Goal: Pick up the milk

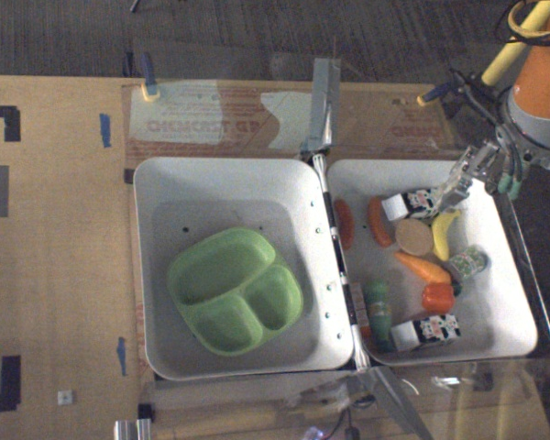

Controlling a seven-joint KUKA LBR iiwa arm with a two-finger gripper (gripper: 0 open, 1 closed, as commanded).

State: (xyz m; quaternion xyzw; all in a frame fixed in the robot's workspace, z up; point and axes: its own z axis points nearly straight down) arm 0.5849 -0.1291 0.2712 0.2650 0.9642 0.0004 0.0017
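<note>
A small white milk carton with black cow patches lay near the right bin's far edge, the silver two-finger gripper at its right end; finger spread unclear. A second matching carton lay near the front edge.

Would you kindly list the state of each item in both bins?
Cow-patterned milk carton near the hand: lying on its side.
Second cow-patterned milk carton: lying down, at the front edge.
Green divided plastic plate: upright, compartments bare.
Green bottle: lying down.
Hand: above the first carton.
</note>
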